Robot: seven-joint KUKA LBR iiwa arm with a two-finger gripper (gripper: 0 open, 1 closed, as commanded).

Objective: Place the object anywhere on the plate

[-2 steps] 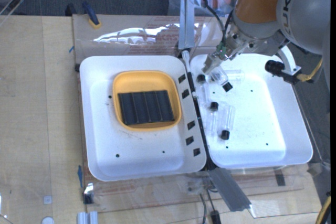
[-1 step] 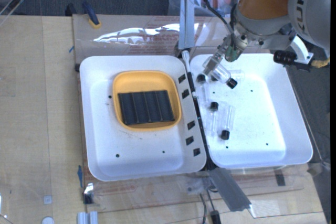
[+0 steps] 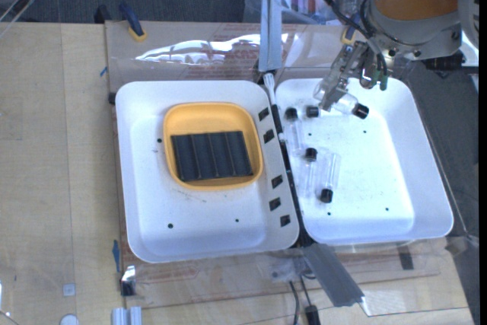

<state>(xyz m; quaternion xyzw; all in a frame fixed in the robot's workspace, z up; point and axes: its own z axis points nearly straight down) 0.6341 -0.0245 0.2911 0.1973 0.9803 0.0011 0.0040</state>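
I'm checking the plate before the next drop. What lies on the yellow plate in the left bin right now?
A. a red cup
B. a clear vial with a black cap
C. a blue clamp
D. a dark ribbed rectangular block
D: a dark ribbed block lies flat across the yellow plate in the left bin.

One fixed camera looks down aslant on both white bins from above.
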